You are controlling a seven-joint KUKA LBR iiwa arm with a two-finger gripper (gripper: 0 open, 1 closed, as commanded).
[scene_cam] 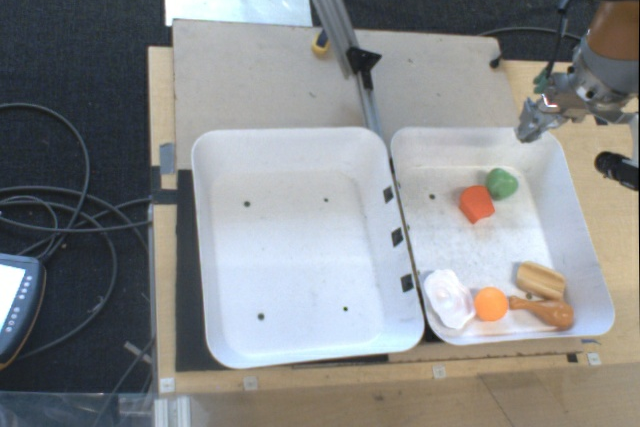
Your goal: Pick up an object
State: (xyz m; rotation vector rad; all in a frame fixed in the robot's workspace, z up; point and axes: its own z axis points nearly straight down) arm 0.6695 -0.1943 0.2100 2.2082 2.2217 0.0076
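Five small things lie in the right bin, and any one of them would serve for the pick. Nearest the gripper are a green ball and an orange block, just beside each other toward the bin's far edge, perhaps touching. Along the near edge sit a white crumpled piece, an orange ball and a brown wooden piece, the last two close together at the near right corner. The left bin carries nothing to grasp.

The gripper hangs above the right bin's far right corner, nothing between its tips; whether it is spread or closed cannot be told from this slant.

To do the step well, the arm should travel in over the bin toward the green ball or the block, line up straight above one of them, and come down with room on both sides. Because those two crowd each other, closing across the free sides is likely safer. The ball may roll; the block looks steadier.
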